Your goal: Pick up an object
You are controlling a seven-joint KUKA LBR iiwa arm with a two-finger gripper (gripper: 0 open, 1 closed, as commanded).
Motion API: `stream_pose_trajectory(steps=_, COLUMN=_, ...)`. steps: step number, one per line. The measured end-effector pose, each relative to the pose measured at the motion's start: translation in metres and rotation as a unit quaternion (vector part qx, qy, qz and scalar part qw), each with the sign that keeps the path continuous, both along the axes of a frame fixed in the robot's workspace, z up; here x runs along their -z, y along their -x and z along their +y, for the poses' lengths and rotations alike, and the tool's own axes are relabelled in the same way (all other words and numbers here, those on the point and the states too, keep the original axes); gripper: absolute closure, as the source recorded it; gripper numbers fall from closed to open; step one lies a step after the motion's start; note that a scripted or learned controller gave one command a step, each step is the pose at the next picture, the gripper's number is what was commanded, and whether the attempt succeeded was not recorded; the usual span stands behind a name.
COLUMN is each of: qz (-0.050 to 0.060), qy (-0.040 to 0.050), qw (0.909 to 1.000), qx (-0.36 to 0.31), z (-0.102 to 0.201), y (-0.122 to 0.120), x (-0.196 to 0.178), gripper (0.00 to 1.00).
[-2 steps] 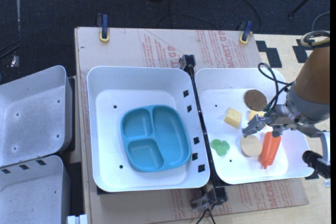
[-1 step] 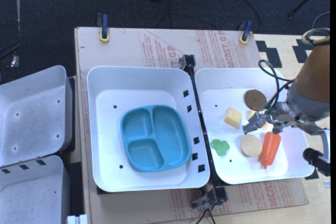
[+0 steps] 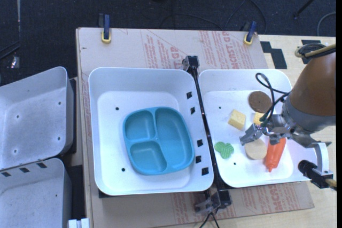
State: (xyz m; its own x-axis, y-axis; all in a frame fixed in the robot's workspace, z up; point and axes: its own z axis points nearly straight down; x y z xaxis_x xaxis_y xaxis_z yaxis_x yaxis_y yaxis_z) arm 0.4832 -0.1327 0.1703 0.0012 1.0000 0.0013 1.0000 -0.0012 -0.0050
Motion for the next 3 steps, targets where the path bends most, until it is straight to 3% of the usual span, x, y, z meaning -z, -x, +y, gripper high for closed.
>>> stream_pose_trajectory(steps=1, qz=-0.002, qy=0.0012, qw=1.0000, qx=0.000, z=0.001, y=-0.001, x=0.062, gripper=0.00)
stream_pose_trajectory(steps=2, qz=-0.004, qy=0.0012, qw=1.0000, qx=0.001, z=0.001, y=-0.002, x=0.077, gripper=0.00)
stream_pose_trajectory(steps=3, qz=-0.005, qy=-0.0001, qw=1.0000, qx=0.001, z=0.002, y=-0.003, x=0.066, gripper=1.00)
